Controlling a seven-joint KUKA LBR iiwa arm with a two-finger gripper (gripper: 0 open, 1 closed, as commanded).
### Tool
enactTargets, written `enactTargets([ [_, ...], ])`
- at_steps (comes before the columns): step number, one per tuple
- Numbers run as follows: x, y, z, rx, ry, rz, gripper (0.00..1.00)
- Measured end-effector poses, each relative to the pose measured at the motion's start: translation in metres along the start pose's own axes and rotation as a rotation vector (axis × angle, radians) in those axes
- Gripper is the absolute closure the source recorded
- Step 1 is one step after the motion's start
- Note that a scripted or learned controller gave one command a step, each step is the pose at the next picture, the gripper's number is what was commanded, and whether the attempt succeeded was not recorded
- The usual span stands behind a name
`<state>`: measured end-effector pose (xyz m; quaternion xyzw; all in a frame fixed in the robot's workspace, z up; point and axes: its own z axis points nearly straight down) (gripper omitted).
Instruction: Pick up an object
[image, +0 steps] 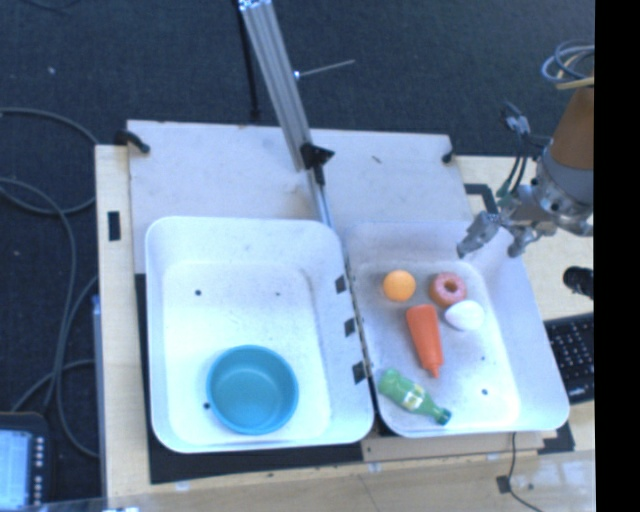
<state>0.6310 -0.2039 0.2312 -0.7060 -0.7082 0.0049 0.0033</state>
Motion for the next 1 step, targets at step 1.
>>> enactTargets([
  [1, 0.0055, 0.0036, 0.0338, -0.009, 0.004, -0.001, 0.0],
])
